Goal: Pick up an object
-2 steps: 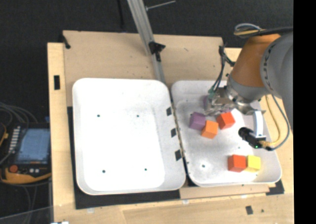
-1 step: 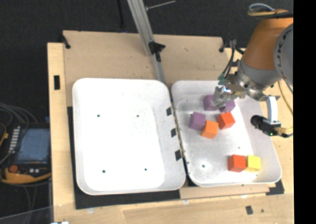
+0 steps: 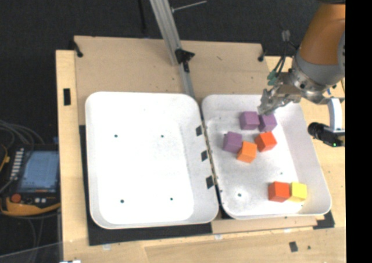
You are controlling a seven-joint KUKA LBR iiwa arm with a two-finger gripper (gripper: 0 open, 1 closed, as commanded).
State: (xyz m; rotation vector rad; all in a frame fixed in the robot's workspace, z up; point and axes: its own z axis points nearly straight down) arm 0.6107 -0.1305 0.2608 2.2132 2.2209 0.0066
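Dark carpet floor [image 3: 70, 0]; pale wooden bench [image 3: 133, 67]; slanted metal pole [image 3: 164, 15]; cabled pendant [image 3: 32, 177] at left.

right bin [image 3: 311, 157] holds seven small blocks. two purple blocks far, touching: one [image 3: 249, 120], other [image 3: 268, 121] just right of it. third purple block [image 3: 232, 141] nearer, left. orange block [image 3: 247, 152] beside it, red block [image 3: 265, 140] to its right. near right corner: red block [image 3: 279, 191] touching yellow block [image 3: 299, 191].

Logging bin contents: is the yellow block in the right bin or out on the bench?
In. The yellow block sits inside the right bin, by its near right corner, touching a red block.
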